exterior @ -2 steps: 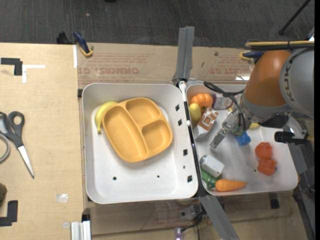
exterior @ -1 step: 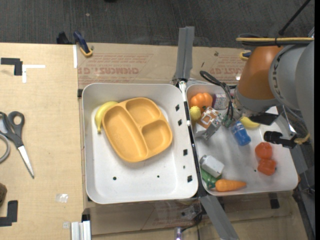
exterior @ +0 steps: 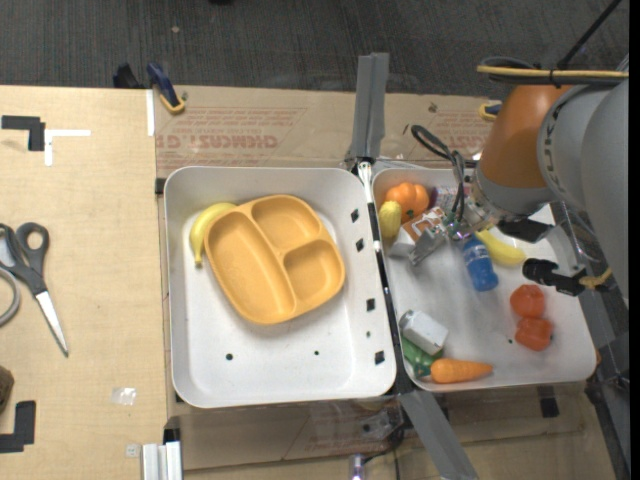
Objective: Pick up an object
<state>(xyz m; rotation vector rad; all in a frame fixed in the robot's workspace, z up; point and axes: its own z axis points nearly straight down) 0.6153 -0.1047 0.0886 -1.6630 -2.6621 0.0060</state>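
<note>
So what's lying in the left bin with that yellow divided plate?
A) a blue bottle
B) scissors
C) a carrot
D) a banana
D: a banana curves along the upper-left rim of the yellow divided plate in the left bin; the carrot and blue bottle lie in the right bin, and the scissors on the bench.

Yellow divided plate (exterior: pixel 276 258) in left bin (exterior: pixel 200 368)

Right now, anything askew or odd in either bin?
Two things. In the left bin, the yellow divided plate sits skewed to the walls and rests on a banana, which pokes out at its upper-left edge. In the right bin, the blue bottle lies on its side.
</note>
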